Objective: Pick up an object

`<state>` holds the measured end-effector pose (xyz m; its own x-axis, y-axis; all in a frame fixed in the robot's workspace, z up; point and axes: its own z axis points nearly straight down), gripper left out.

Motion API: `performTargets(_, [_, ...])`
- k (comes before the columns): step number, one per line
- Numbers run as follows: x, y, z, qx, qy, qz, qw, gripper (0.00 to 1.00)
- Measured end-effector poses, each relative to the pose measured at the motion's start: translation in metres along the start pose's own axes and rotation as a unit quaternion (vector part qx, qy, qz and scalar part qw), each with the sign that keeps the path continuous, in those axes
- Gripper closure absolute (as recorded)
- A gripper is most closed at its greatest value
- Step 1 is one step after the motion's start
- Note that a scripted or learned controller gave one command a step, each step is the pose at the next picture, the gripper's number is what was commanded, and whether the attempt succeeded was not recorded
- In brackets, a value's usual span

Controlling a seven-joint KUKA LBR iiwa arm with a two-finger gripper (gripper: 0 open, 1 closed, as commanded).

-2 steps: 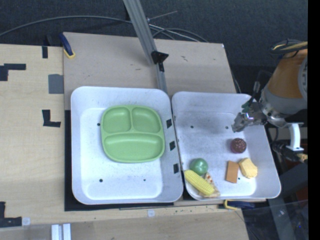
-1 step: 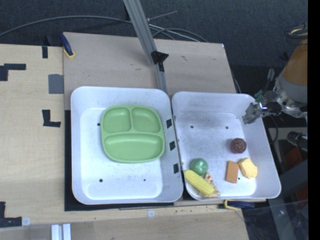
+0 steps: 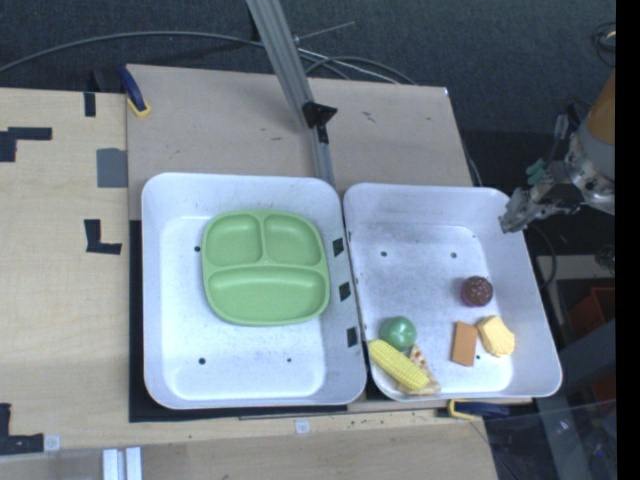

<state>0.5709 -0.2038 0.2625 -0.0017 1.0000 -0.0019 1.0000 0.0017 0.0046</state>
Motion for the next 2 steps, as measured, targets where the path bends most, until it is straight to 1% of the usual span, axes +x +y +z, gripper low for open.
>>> performTargets(1, [0.046, 0.010, 0.012, 0.003, 0.001, -0.002, 1.0000, 1.00])
performTargets(2, [0.091, 0.021, 0.011, 0.003, 0.001, -0.002, 1.0000, 1.00])
